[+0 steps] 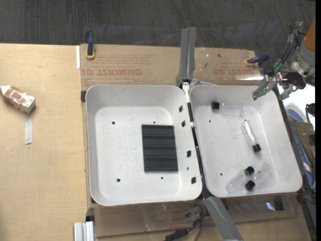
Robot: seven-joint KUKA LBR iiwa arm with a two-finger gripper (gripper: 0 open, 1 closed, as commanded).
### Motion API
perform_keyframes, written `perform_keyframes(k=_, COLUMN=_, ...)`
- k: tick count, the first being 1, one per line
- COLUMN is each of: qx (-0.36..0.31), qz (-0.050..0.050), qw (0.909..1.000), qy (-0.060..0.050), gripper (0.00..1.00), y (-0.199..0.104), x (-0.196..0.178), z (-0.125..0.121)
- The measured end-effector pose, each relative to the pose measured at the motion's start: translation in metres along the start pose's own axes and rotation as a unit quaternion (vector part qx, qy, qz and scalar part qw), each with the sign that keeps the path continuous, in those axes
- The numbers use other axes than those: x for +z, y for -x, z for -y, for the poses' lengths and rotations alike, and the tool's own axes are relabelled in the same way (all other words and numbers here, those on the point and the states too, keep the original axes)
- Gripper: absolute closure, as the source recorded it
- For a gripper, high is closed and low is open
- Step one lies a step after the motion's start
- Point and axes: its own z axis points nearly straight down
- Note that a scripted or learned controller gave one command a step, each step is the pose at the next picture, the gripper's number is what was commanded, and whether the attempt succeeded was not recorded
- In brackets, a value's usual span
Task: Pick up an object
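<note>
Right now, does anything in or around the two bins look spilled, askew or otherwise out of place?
Nothing looks spilled or damaged. The clear vials lie scattered on their sides at odd angles in the right bin. The black ridged block sits squarely in the left bin. A small carton lies alone on the bench, left of both bins.

Grey metal claw [268, 87], cables above

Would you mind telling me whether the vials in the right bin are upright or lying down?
Lying down: each vial rests on its side on the right bin floor.
</note>
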Motion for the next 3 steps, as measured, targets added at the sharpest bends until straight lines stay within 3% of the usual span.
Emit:
perform_keyframes(k=1, qx=-0.034, qz=0.0, qw=0.9994, qy=0.002, gripper=0.0, y=0.021, x=0.17, z=0.017)
perform_keyframes(k=2, qx=-0.033, qz=0.0, qw=0.9995, qy=0.001, gripper=1.0, y=0.022, x=0.161, z=0.017)
perform_keyframes(k=3, qx=-0.048, qz=0.0, qw=0.9989, qy=0.001, gripper=1.0, y=-0.051, x=0.082, z=0.031)
